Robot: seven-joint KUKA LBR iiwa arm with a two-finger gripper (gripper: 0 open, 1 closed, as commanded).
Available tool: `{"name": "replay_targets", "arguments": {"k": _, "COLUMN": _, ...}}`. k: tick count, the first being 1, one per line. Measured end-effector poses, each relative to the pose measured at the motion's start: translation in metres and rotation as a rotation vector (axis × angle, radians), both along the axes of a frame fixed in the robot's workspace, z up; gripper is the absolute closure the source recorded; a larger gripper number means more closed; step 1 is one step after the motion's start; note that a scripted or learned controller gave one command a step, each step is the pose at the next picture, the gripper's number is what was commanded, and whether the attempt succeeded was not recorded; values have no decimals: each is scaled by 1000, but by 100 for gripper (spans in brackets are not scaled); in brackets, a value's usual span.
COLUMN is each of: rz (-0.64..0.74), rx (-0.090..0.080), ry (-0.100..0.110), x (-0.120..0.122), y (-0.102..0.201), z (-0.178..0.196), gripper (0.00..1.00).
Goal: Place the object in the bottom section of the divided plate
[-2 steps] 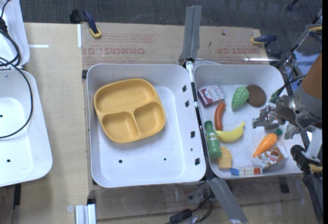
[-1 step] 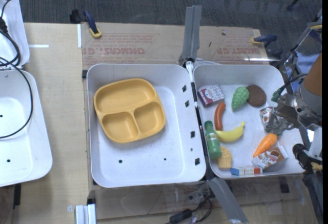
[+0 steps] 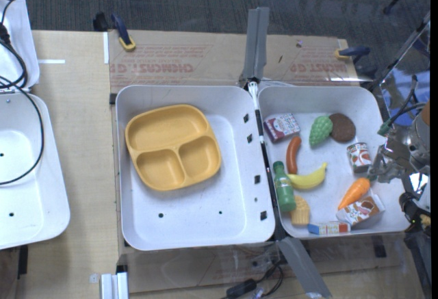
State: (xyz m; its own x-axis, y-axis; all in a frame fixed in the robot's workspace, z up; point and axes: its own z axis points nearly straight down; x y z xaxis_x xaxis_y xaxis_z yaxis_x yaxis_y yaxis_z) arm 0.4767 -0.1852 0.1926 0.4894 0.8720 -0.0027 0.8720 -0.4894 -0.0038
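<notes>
The yellow divided plate [image 3: 172, 146] lies in the left bin [image 3: 137, 222], turned slightly, with one long section on its far side and two smaller sections on its near side; nothing is in it. My gripper [image 3: 380, 166] hangs low at the right edge of the right bin [image 3: 311, 96], just right of a small can [image 3: 358, 156] and above an orange carrot [image 3: 354, 193]. I see nothing held in it.
The right bin also holds a red-and-white box [image 3: 282, 126], a green bumpy fruit [image 3: 320, 131], a brown round item [image 3: 342, 128], a sausage [image 3: 293, 154], a banana [image 3: 308, 176], a green bottle [image 3: 283, 187], corn [image 3: 300, 210] and a carton [image 3: 363, 211]. A divider [image 3: 256, 147] separates the bins.
</notes>
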Motion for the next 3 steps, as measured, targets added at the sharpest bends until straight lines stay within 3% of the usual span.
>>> {"name": "replay_targets", "arguments": {"k": 1, "rz": -34, "rx": 0, "ry": -1, "x": 0, "y": -28, "z": 7, "gripper": 100}}
{"name": "replay_targets", "arguments": {"k": 3, "rz": -24, "rx": 1, "ry": 0, "x": 0, "y": -24, "z": 6, "gripper": 100}}
